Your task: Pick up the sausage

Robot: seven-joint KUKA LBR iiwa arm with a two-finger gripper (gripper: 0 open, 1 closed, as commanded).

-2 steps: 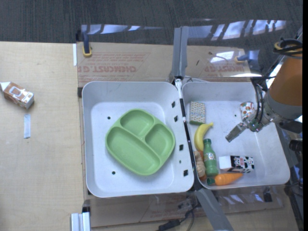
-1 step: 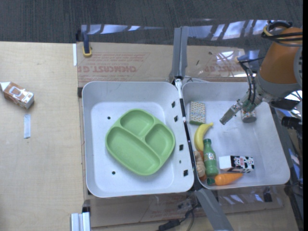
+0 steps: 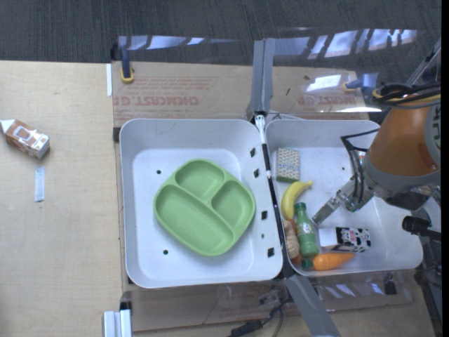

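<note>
Sausage unclear — one banana (image 3: 295, 194), one bottle (image 3: 305, 230), one carrot (image 3: 332, 260); claw (image 3: 324, 211) state untellable.

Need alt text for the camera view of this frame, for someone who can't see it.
The gripper hangs low in the right bin, just right of a green bottle, banana and carrot. The left bin holds a green divided plate.

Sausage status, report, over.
Pincer over right bin, just right of green bottle. Sausage, brownish, against bin's left wall, ungrasped. Bottle sits between pincer and sausage; banana and carrot crowd it.
</note>
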